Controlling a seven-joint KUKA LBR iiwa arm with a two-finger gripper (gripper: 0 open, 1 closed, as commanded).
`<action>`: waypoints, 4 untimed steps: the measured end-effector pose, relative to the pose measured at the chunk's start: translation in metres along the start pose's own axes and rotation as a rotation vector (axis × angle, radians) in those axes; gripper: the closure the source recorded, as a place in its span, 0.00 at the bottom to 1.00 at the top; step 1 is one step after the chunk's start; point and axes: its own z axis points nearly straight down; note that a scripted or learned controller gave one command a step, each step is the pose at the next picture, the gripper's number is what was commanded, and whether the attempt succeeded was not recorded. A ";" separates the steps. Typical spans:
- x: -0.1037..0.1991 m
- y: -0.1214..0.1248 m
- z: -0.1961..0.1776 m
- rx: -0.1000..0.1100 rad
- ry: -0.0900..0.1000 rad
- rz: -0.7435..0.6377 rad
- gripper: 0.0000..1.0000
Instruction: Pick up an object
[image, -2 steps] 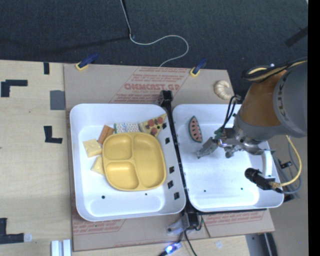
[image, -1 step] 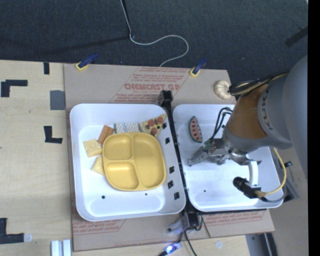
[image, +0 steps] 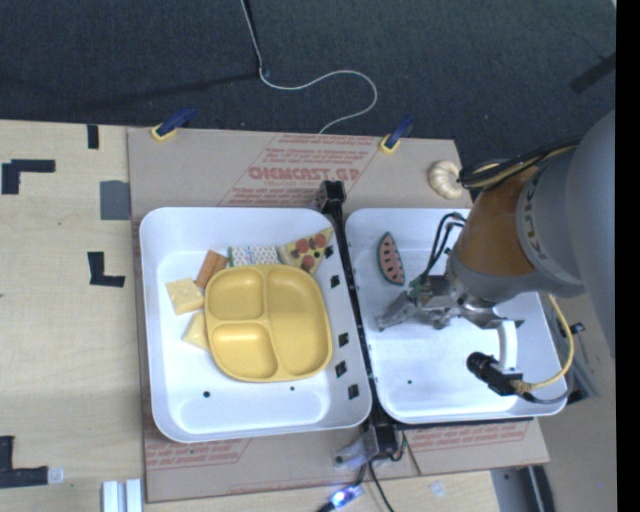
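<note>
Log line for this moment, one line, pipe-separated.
arm: over right bin | gripper: low, below watermelon slice | grasp: none seen | left bin: yellow plate

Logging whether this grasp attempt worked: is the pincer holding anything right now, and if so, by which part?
Nothing is held. The pincer sits low in the right bin over bare white floor, and the watermelon slice lies apart from it, nearer the bin's far edge.

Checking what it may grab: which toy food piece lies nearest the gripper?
The watermelon slice, alone in the right bin just above the gripper. The other food pieces sit around the yellow plate in the left bin.
</note>
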 end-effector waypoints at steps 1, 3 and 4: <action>0.000 0.000 -0.010 -0.001 -0.001 -0.001 1.00; 0.005 0.005 -0.133 -0.005 0.000 -0.003 1.00; 0.006 0.005 -0.139 0.001 0.001 -0.002 1.00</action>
